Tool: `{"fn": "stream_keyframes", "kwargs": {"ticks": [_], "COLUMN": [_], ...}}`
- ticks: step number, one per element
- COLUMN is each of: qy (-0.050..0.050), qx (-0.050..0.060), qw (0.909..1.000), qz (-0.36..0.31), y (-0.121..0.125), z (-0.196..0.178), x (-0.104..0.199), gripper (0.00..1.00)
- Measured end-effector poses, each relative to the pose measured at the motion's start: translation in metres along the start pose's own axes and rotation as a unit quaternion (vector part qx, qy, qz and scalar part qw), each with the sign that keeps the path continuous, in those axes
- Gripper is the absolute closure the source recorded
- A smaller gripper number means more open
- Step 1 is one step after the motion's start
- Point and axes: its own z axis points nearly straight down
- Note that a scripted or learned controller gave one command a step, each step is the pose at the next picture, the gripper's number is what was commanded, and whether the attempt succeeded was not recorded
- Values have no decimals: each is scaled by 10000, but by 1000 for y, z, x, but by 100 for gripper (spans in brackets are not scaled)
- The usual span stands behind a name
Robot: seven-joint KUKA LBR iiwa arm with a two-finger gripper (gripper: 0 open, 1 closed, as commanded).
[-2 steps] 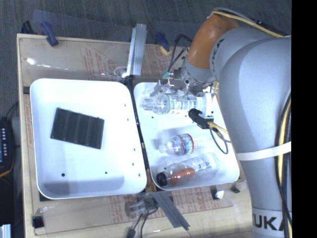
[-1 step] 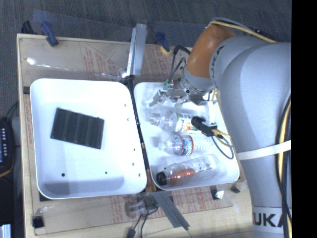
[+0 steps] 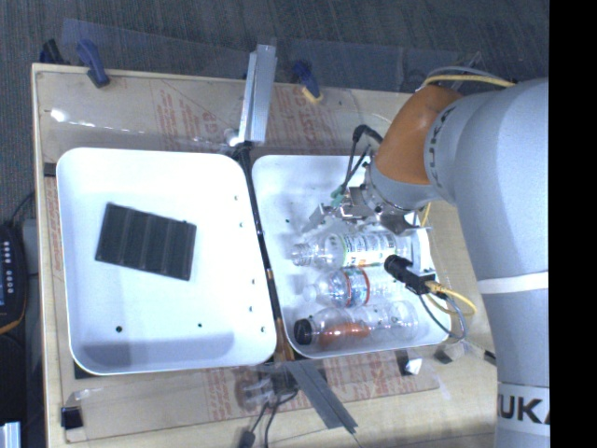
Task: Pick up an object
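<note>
Dark grey carpet floor [image 3: 280, 17] at 12 o'clock & along left edge. Pale wood bench top [image 3: 168, 101] w/ red printed lines, blue clamps [image 3: 91, 63] at 11. Metal bracket [image 3: 256, 91] upright near 12.

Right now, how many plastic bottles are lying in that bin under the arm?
3, stacked top to bottom in the right bin: upper bottle, middle bottle, lowest bottle. The arm may hide more.

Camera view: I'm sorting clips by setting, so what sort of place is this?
Likely a robotics lab test bench: a grey arm reaches over two white bins, one holding clear plastic bottles, the other a dark ridged pad.
</note>
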Motion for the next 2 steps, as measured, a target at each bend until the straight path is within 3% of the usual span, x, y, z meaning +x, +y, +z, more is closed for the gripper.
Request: {"fn": "stream_keyframes", "kwargs": {"ticks": [1,2], "qy": [-6,-6], "qx": [-62,-32], "qw": [9993,9978], "qz": [-365,-664], "y": [-60,-98], "z": [-4,-45], "x": [-12,-14], "gripper": [0,0]}}
